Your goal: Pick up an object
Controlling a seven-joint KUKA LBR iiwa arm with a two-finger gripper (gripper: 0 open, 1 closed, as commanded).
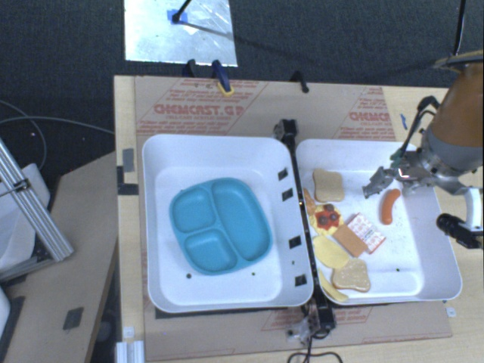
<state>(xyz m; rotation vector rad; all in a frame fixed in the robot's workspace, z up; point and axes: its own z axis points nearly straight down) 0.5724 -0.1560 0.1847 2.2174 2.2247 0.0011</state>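
several toy foods lie in the right bin [435,278]: an orange sausage [389,206] near its far right side, bread slices [328,185] and [352,276], a red-white packet [366,234] and a yellow piece [328,251] crowded along its left wall. the gripper [378,183] hangs just beside the sausage's upper end with nothing visibly between its fingers, likely because that piece sits apart from the clutter; i cannot tell whether the jaws are spread or closed. the left bin [159,225] holds a blue divided plate [219,225] at its middle.
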